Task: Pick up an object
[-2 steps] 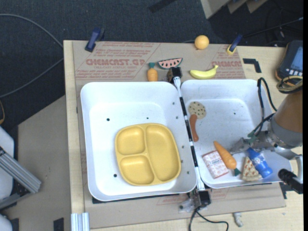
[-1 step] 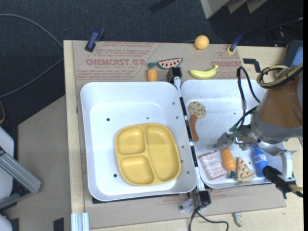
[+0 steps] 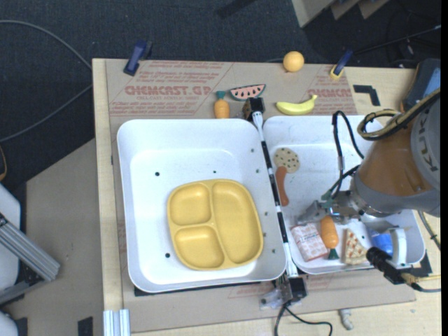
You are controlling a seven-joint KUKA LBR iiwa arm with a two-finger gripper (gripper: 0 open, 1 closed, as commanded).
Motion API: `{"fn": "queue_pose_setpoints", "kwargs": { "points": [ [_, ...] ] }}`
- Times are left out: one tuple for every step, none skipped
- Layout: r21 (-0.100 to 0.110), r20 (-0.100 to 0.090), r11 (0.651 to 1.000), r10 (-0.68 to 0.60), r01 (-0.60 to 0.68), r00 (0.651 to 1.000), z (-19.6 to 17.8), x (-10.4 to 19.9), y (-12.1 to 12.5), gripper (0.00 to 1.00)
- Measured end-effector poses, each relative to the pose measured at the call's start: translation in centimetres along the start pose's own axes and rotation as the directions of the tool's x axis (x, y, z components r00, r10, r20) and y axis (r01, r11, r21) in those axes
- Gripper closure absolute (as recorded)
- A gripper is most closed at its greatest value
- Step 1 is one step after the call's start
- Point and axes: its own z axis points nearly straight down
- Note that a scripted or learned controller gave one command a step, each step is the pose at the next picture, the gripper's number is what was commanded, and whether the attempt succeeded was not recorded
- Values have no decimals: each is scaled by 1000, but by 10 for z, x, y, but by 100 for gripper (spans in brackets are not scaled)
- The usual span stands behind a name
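Left bin [image 3: 140, 187] holds a yellow divided tray [image 3: 213, 224]. In the right bin [image 3: 308, 128], a carrot [image 3: 328, 232], orange and tapered, long axis running near-to-far, lies just below and left of the gripper [image 3: 341, 209], between a wrapped packet [image 3: 309, 241] and a pizza slice [image 3: 353, 248]. How wide the fingers stand cannot be told.

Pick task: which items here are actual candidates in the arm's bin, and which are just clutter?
In play, right bin:
- gripper, low over the pile
- toy carrot
- red-and-white packet
- pizza slice
- cookie
- hot dog

Lying about:
- yellow divided plate in the left bin
- banana, watermelon slice, small carrot, orange ball on the bench behind the bins
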Motion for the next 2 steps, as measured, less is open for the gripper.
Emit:
{"fn": "queue_pose_setpoints", "kwargs": {
  "points": [
    [-7,1,1000,0,0,1000,-11,0,2,100],
    [1,3,1000,0,0,1000,-128,67,3,100]
  ]
}}
